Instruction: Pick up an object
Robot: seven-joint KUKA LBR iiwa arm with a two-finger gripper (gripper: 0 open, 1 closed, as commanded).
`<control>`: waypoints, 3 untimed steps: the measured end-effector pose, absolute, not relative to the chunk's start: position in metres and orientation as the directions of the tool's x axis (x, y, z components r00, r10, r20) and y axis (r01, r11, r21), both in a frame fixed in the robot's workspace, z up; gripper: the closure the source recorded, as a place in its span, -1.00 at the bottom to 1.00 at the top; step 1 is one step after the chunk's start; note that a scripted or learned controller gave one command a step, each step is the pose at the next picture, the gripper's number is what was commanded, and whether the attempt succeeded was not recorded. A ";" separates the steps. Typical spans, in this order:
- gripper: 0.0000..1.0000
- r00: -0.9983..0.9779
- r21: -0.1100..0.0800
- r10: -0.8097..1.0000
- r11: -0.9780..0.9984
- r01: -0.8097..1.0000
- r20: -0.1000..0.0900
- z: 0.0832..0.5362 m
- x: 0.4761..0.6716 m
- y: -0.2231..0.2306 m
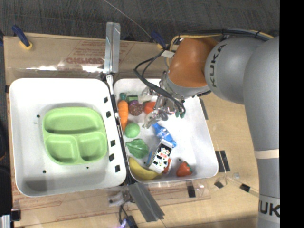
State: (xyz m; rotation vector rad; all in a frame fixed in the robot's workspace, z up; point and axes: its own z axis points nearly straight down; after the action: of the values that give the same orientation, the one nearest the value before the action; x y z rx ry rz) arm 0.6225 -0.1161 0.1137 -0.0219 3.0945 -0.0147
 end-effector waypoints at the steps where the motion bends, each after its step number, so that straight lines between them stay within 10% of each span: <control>1: -1.00 -0.975 -0.017 -0.218 0.976 -0.217 -0.036 0.112 0.582 -0.118; 2: -1.00 -0.982 -0.030 -0.188 0.982 -0.187 -0.033 0.114 0.617 -0.109; 3: -1.00 -0.978 -0.002 -0.211 0.978 -0.211 -0.003 0.094 0.574 -0.159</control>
State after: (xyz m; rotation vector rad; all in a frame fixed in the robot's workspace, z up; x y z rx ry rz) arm 0.5738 -0.1590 0.0937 -0.3328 3.1210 -0.0034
